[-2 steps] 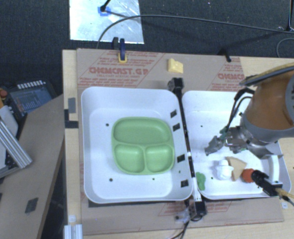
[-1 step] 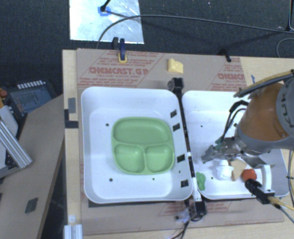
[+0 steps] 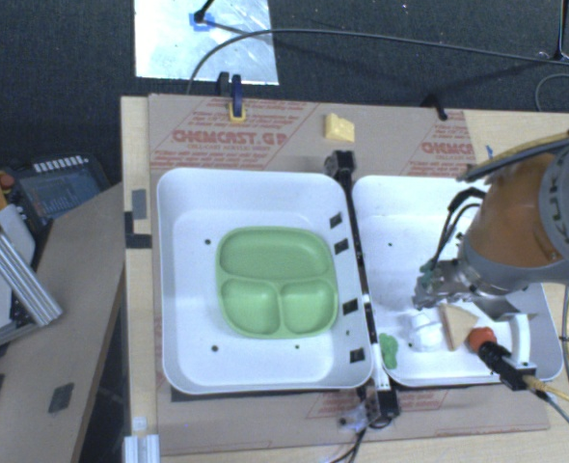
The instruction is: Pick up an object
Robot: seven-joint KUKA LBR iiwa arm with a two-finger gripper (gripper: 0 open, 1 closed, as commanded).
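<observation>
My gripper (image 3: 437, 292) reaches down into the right bin (image 3: 400, 210) from the right, under the orange wrist band. Just below it lie a white round object (image 3: 424, 333), a tan wedge-shaped piece (image 3: 455, 324) and a small orange-red object (image 3: 480, 337). A small green object (image 3: 389, 348) lies at the right bin's front left corner. The gripper hangs close above the tan piece and the white object; whether it touches either I cannot tell.
The left bin (image 3: 183, 258) holds a green three-compartment tray (image 3: 273, 280). A yellow block (image 3: 339, 127) rests on the cardboard behind the bins. A black divider strip (image 3: 347, 239) runs between the bins. A yellow clamp (image 3: 236, 99) stands at the back.
</observation>
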